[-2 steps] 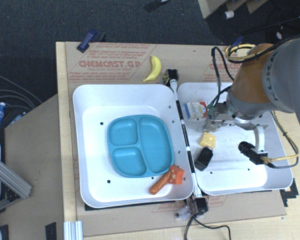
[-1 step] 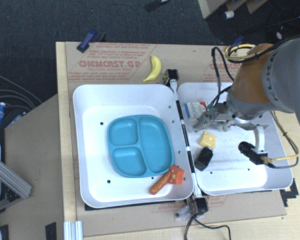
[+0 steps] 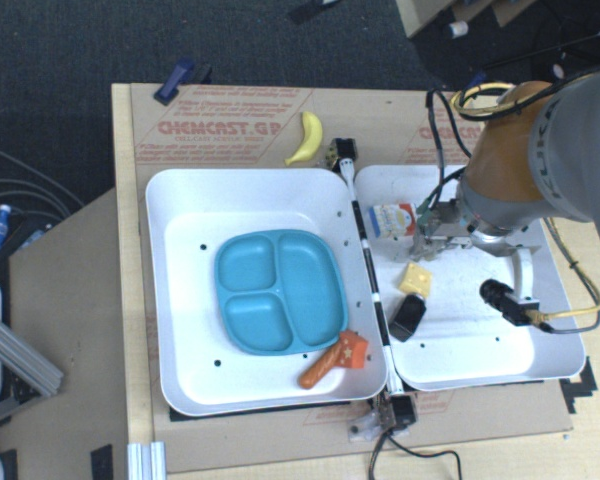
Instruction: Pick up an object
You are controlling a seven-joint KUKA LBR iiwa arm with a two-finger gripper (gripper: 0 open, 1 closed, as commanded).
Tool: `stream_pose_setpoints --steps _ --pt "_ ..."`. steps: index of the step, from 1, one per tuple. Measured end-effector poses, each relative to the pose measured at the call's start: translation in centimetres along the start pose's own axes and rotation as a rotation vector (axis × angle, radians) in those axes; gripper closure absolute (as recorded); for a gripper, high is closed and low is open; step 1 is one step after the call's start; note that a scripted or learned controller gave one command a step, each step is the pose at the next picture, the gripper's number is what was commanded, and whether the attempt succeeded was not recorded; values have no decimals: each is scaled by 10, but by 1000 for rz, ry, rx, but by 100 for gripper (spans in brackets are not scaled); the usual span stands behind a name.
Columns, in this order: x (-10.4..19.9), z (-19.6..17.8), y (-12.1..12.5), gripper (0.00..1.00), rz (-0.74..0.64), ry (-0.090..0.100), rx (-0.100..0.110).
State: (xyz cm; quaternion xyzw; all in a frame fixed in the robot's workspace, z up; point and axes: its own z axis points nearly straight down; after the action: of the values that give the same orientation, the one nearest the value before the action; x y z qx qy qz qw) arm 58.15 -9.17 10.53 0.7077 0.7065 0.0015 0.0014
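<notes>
A pale yellow block shaped like a wedge of cheese [image 3: 416, 279] is lying in the right-hand shallow white bin [image 3: 500, 353], near the divider between the two bins. Just below it a small black box-like object [image 3: 407, 317] is resting, and above it a white packet with red and blue print [image 3: 391, 219] is sitting. The grey arm's gripper [image 3: 429, 238] is hovering between packet and block; its opening cannot be told. Across the divider, the left-hand white bin [image 3: 180, 298] is holding a blue sectioned plastic plate [image 3: 279, 290] and an orange toy carrot [image 3: 335, 360]. A yellow toy banana [image 3: 306, 138] is lying beyond the bins on the bench.
</notes>
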Motion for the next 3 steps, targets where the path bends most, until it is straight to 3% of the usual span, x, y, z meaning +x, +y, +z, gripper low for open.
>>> stream_pose_setpoints --steps 1,2,3 --pt "0 0 0 0 0 0 0" --pt "-3 21 40 0 -2 0 4" --pt "-3 11 41 100 -3 -1 2"
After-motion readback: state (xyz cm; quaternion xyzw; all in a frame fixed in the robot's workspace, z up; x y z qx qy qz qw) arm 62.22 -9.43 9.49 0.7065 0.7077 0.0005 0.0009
